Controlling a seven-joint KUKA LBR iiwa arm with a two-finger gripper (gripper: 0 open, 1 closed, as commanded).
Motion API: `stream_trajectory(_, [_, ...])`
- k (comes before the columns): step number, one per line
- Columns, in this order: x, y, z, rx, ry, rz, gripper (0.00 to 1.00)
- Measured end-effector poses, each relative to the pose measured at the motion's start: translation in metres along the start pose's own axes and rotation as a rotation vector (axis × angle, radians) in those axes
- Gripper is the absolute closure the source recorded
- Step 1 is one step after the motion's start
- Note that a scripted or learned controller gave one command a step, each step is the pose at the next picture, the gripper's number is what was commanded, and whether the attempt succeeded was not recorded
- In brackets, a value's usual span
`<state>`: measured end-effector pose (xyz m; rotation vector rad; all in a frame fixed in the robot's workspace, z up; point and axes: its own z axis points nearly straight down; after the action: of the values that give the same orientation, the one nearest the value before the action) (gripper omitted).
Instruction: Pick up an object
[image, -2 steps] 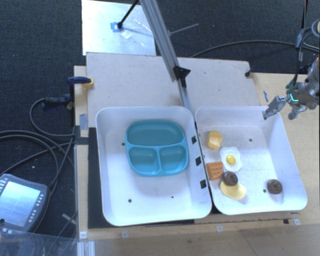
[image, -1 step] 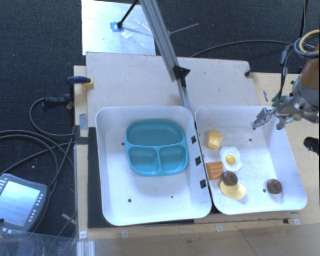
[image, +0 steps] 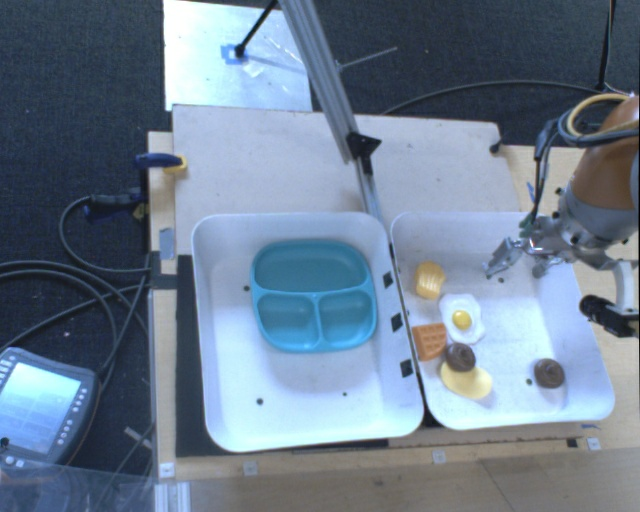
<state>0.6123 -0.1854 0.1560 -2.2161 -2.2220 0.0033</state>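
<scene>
The gripper (image: 503, 258) hangs at the frame's right with fingers apart, holding nothing. Below it lies the fried egg (image: 462, 319), probably light, stiff, flat; grasp its edges.

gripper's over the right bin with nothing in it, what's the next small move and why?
Probably shift the gripper down-left in the view toward the fried egg toy, then lower. It hangs above bare floor in the right bin, holding nothing, and the egg looks like the nearest piece. The egg lies flat with an orange cracker and a brown round piece crowding it, so a grasp there may slip.
</scene>
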Motion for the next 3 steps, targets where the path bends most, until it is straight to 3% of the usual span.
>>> stream_trajectory(1, [-0.001,0.001,0.042,-0.001,-0.001,0.001,0.00])
stream_trajectory(2, [-0.001,0.003,0.028,-0.009,-0.002,0.002,1.00])
stream_trajectory(3, [0.008,0.001,-0.029,-0.011,-0.002,-0.005,1.00])
